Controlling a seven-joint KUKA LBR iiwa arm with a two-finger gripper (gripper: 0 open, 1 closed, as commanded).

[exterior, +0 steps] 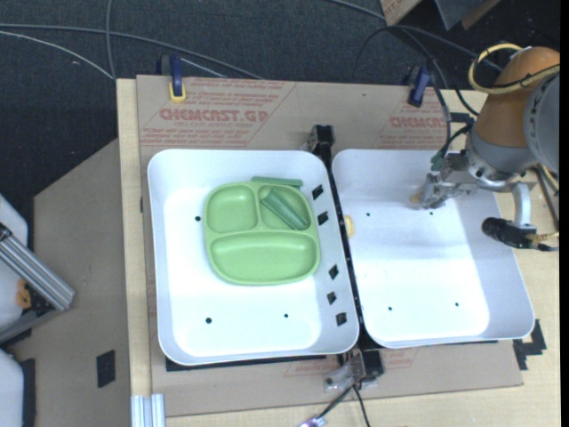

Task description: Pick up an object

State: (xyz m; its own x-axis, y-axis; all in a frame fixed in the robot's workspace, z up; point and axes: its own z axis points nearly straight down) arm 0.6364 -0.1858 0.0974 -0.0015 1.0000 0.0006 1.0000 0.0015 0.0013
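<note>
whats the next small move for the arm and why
Probably swing left across the divider toward the green plate. The pincer hangs over a bare stretch of the right bin, while the plate, with a green piece in its upper right compartment, lies in the left bin.

Green divided plate lies flat in left bin.
</note>
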